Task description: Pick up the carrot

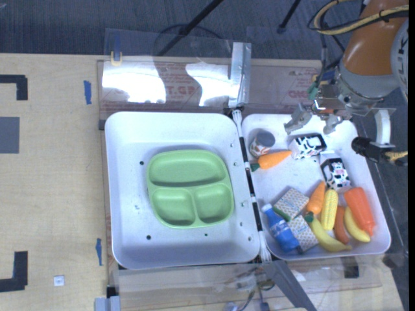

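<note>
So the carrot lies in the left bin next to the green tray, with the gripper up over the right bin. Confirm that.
Not quite. The carrot lies in the right bin, near its left wall, beside a small cup. The green tray sits alone in the left bin. The gripper is over the right bin's far edge, as you said. The camera view shows it.
</note>
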`<state>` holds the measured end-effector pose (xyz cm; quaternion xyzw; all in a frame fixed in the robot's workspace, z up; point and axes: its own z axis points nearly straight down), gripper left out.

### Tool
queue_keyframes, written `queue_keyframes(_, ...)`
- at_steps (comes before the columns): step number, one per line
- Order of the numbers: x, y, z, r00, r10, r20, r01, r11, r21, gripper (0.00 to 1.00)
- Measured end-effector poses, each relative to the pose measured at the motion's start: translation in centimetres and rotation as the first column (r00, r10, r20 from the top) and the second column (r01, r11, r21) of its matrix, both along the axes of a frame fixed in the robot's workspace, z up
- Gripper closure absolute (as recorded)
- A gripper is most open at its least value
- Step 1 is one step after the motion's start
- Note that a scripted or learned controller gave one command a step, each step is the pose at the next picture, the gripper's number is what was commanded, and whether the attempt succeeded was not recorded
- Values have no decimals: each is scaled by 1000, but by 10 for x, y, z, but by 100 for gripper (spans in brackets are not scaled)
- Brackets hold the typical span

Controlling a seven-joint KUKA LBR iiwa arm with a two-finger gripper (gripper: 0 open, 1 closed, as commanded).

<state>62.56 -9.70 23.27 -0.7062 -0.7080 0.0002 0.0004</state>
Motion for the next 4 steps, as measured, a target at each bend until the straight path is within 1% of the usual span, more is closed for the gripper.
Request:
queue_keyframes(1,5,2,-109,988,151,17,-151,988,-4,0)
queue_keyframes(2,4,-5,-121,991,130,35,-130,991,-10,0)
queue_keyframes(3,-72,7,-48,989,147,0,-147,989,1,0)
queue_keyframes(4,-58,38,-48,818,575,4,-575,818,-2,0)
